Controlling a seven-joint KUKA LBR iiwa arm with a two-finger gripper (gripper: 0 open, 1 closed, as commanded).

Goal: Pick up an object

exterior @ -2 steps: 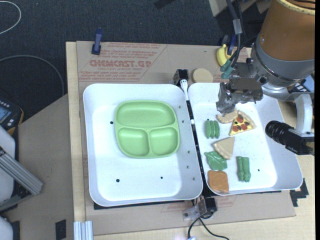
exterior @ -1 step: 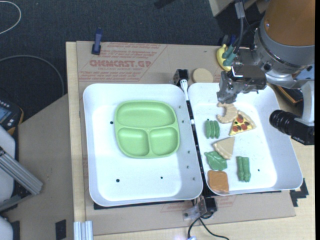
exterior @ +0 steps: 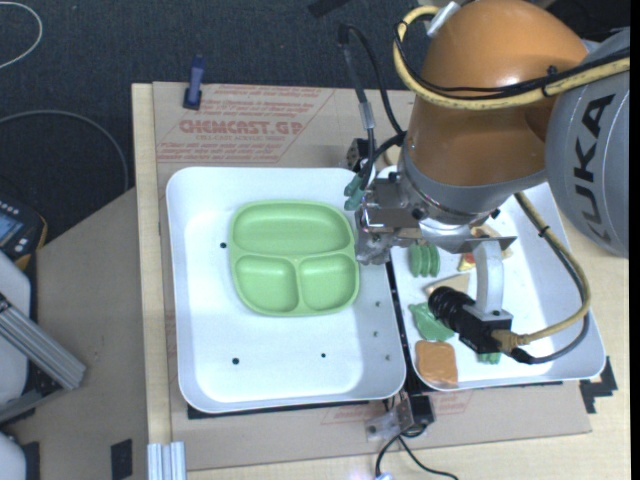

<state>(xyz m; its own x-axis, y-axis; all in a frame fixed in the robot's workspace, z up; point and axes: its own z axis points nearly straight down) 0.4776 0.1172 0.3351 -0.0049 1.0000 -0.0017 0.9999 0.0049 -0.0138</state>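
White bin holds green tray beside pincer.

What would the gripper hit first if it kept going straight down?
Most likely the right rim of the green divided plate, or the floor of the left bin just beside it; the gripper hangs above that spot. The arm hides much, so depth is uncertain.

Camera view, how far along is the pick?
Nothing looks lifted: the green plate lies flat in the left bin, the brown piece in the right bin. In hand: the arm hangs over the bins' shared edge, nothing seen held. Left: grasping and lifting.
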